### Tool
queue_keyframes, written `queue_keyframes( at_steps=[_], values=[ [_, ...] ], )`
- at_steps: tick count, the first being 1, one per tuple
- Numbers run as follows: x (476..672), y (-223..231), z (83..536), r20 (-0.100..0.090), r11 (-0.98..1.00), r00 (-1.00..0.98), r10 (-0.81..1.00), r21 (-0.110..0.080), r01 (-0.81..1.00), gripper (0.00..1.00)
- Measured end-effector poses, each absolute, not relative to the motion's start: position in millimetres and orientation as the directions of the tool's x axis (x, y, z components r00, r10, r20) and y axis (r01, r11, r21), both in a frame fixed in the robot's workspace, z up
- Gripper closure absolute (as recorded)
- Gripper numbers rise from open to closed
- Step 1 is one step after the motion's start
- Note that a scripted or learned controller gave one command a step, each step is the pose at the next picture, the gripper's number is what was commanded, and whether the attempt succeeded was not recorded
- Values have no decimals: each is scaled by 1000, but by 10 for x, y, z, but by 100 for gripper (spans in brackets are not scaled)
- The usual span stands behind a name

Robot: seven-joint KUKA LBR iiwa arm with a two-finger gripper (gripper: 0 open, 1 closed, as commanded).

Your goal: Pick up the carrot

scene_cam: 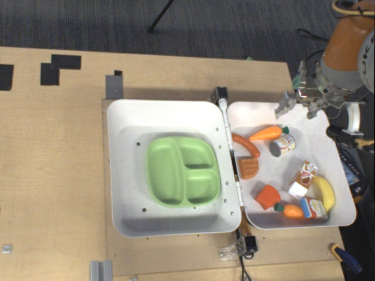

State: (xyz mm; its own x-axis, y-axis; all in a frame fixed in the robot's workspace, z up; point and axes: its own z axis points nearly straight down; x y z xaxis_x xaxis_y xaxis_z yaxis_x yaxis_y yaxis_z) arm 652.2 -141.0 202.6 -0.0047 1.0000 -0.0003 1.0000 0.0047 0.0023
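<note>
Camera view: the pincer point(300, 102) hangs open and empty over the right bin's point(340, 157) far edge. The carrot point(265, 134) lies just below it, touching a small jar point(283, 144). Risk: the descending fingers may strike the jar and knock the carrot aside. Count: two bins, one carrot, one green tray point(183, 170), one banana point(325, 192).

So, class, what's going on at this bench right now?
A grey and orange robot arm has its gripper over the far edge of the right bin, holding nothing. The carrot lies in that bin among other toy food. The left bin holds a green divided plate.
</note>
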Motion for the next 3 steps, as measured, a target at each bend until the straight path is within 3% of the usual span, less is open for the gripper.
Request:
queue_keyframes(
  at_steps=[1,2,3],
  values=[
    [6700,-1228,859,-1,19,-19,1000,5,1000,0],
    [6218,-1260,877,-5,486,-486,874,7,874,0],
    [6234,-1244,989,-5,487,-487,873,11,873,100]
  ],
)
